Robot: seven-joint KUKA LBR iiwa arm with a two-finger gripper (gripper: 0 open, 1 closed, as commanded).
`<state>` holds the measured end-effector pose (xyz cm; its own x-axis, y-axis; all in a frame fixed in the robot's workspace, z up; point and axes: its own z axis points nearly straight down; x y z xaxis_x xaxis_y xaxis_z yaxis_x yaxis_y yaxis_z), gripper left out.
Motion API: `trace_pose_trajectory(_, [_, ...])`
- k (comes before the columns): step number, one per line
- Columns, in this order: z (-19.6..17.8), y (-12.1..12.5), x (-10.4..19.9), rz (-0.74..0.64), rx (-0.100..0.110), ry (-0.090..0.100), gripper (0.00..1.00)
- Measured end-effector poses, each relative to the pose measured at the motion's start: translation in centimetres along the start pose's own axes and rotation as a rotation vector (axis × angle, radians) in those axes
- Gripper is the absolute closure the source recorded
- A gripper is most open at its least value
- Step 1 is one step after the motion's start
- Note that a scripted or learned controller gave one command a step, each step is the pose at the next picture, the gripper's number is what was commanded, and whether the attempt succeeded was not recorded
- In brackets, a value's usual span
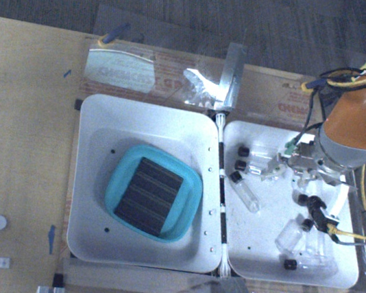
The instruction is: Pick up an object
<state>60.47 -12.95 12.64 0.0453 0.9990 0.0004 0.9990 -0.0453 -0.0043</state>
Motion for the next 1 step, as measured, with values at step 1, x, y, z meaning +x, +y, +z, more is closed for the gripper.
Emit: trace_pose_trajectory(1, [3.93,4.58,-3.54,-0.075,-0.007,-0.001,0.00])
